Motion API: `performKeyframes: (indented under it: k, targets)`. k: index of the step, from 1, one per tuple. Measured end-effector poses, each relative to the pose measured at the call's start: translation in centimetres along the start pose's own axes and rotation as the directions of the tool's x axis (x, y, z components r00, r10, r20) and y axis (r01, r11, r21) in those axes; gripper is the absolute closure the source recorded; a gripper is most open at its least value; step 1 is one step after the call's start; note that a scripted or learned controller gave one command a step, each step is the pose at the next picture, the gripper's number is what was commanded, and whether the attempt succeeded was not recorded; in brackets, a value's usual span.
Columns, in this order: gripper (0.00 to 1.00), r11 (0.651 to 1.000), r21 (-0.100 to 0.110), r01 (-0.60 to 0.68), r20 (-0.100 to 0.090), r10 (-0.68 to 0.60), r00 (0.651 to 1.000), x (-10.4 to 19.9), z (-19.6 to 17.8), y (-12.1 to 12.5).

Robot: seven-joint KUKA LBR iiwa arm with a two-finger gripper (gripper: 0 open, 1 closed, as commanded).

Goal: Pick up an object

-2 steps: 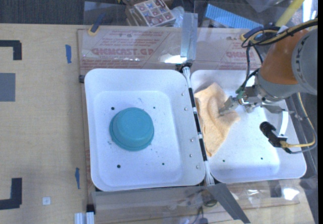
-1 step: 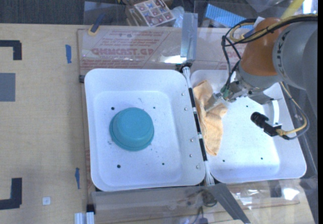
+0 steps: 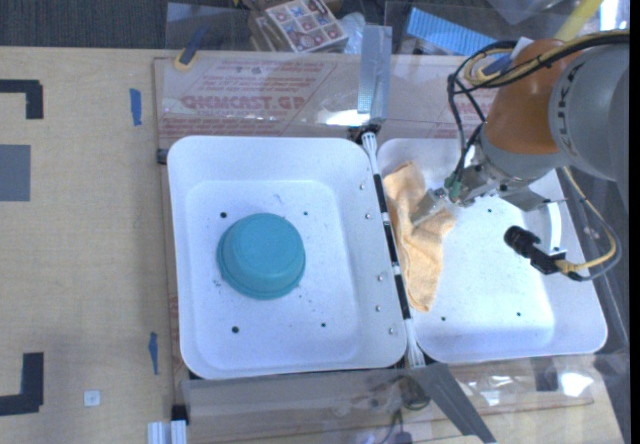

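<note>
A yellow cloth point(image 3: 418, 250) lies crumpled along the left wall of the right bin point(image 3: 520, 332). My gripper point(image 3: 438, 202) reaches in from the right and sits low on the cloth's upper part, touching its folds. The cloth rests on the bin floor and is not lifted. An upturned teal bowl point(image 3: 262, 254) sits in the middle of the left bin point(image 3: 200, 182), well away from the gripper.
The grey arm with its orange band point(image 3: 525, 107) hangs over the right bin's far right corner, with cables looping around it. A black fitting with a yellow cable point(image 3: 532, 250) juts over the right bin. Boxes and clutter lie beyond the bins' far edge.
</note>
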State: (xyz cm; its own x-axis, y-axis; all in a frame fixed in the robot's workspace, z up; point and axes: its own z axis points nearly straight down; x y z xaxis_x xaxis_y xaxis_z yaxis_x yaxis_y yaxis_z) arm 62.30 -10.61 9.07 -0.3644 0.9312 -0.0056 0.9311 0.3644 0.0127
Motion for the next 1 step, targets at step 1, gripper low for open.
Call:
performKeyframes:
  k: [1]
  targets:
    - [0.0,1.0,-0.001,0.009,0.001,-0.009,1.0,0.71,-0.04,-1.74]
